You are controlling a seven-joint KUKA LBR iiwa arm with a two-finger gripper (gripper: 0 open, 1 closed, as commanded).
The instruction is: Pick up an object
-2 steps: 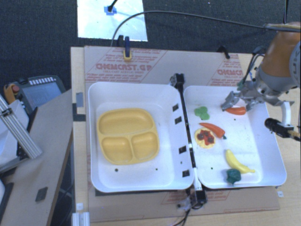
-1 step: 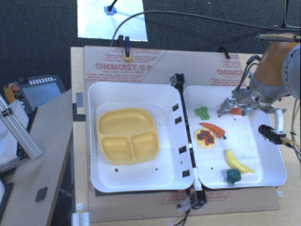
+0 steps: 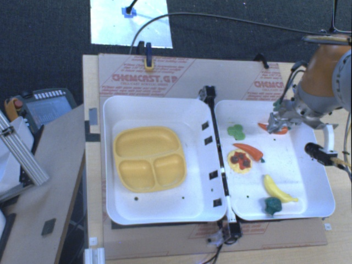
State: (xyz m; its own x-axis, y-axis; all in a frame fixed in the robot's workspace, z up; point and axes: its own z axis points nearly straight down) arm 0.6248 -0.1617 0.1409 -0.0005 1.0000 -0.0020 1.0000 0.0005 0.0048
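- Bins first: your two white trays sit side by side, the left bin (image 3: 159, 106) carrying a yellow divided plate (image 3: 148, 158), the right bin (image 3: 313, 175) holding all the small toy food. Any pick comes from the right one, so a drift over the centre divider buys you nothing but plate.
- Arm next: the grey arm with its orange band (image 3: 324, 70) reaches in over the right bin's far corner, wrist low. That close to the back wall, a straight descent could clip the rim and throw the aim off.
- Gripper (image 3: 280, 122) now: it's down at an orange-red piece (image 3: 275, 128) near the bin's far side, fingers around or right on top of it. How wide they stand, you can't tell from this angle, and you can't yet call that piece held. If the fingers land on it instead of straddling it, it squirts sideways.
- Banana (image 3: 278, 188) and the red pepper (image 3: 248, 149) lie well apart from the gripper, safe from a bump.
- Small stuff: the pizza slice (image 3: 240, 161) touches the pepper, the green leaf (image 3: 236, 131) sits nearest the gripper, and the dark green broccoli (image 3: 273, 205) lies beside the banana's end. A sweep leftward could nudge that leaf.
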